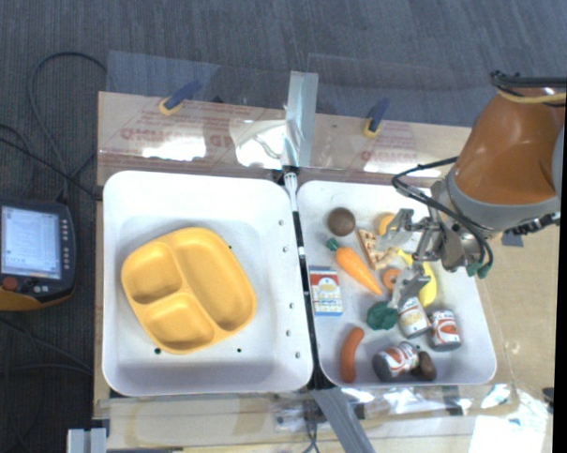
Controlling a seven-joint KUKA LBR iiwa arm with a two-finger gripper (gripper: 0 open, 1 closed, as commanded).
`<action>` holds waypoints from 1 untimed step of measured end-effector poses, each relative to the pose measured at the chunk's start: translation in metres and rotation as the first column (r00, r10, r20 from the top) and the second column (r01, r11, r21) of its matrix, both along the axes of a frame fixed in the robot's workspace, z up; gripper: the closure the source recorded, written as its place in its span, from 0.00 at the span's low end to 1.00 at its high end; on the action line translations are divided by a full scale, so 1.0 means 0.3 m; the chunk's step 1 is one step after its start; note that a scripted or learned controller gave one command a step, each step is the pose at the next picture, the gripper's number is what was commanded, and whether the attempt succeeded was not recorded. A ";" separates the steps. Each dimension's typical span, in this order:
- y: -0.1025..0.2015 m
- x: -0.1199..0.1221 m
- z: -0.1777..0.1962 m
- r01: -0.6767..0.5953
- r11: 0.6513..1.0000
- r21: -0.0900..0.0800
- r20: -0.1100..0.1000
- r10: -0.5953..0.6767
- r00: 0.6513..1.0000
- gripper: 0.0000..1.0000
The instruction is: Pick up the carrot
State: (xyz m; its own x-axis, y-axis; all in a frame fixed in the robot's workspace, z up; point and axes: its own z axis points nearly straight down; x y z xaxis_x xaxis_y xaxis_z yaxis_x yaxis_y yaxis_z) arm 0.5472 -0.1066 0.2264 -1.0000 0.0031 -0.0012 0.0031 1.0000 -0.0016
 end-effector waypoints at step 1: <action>-0.012 0.135 -0.450 -0.301 0.954 -0.005 0.011 0.301 0.954 0.00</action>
